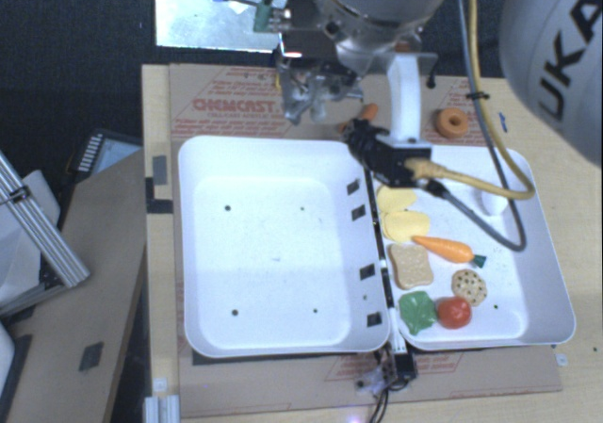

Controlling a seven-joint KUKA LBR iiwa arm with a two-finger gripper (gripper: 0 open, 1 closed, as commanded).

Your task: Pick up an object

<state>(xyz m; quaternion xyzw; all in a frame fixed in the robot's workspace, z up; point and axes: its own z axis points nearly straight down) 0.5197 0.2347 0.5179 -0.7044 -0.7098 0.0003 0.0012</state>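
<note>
My gripper (307,99) hangs over the far rim of the left white bin (264,252), above the cardboard behind it. I see nothing held under it. In the right bin (539,303) lie two pale yellow pieces (403,214), a carrot (443,247), a bread slice (411,266), a speckled cookie (468,286), a green vegetable (416,311) and a red tomato (454,313), all near its left and front side. A brown doughnut (453,122) sits at the far edge of the right bin. A small orange thing (371,112) peeks out right of the gripper, mostly hidden.
The grey arm fills the upper right, and a yellow cable (480,187) trails across the back of the right bin. Cardboard (226,101) lies under both bins. A metal frame (42,242) stands at the far left.
</note>
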